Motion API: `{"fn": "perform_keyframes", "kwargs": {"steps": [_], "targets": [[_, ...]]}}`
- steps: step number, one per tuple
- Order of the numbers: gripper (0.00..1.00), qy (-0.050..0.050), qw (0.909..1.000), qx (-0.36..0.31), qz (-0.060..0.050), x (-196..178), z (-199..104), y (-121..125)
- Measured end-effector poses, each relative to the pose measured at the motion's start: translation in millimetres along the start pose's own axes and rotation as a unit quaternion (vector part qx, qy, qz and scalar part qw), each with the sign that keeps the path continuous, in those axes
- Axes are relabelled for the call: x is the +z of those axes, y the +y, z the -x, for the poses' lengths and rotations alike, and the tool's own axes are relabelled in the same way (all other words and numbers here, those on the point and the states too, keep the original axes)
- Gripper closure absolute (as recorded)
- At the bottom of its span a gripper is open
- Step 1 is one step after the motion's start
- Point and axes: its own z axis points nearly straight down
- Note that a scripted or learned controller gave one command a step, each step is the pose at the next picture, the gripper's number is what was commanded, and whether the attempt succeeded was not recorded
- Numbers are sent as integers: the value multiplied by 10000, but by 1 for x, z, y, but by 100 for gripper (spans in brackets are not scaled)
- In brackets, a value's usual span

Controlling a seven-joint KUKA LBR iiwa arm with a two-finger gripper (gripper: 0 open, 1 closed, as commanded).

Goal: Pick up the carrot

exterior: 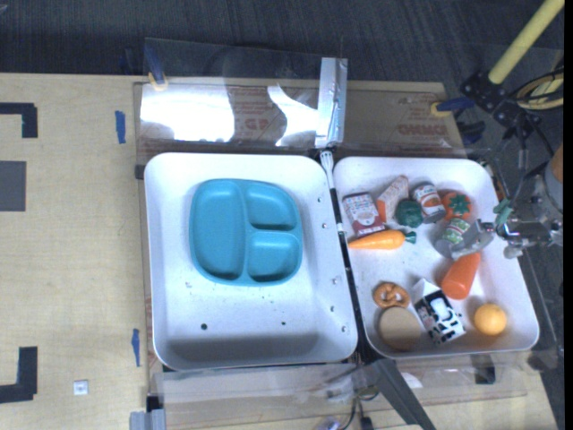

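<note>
The carrot [376, 240] is orange with a green top pointing right. It lies flat in the left part of the right bin [515, 280], close to the divider between the bins. My gripper [507, 228] hangs over that bin's right rim, well to the right of the carrot and apart from it. The carrot lies free, with nothing touching it from above.
Around the carrot lie a brown packet [360, 210], a green vegetable [410, 211], a can [427, 198], a silver pouch [457, 233], an orange-red piece [461, 276], a pretzel [390, 294], a black-and-white carton [439, 316] and an orange [490, 319]. The left bin [179, 312] holds a blue divided plate [243, 229].
</note>
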Motion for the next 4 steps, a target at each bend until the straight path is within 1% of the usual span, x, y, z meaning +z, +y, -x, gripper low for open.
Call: {"fn": "perform_keyframes", "kwargs": {"steps": [1, 2, 3, 4], "targets": [[0, -18, 9966, -828, 42, -41, -47, -10], [0, -5, 10000, -1, -21, 72, 28, -14], [0, -14, 9997, -228, 27, 71, 31, 40], [0, 24, 9934, -1142, 36, 147, 57, 12]]}}
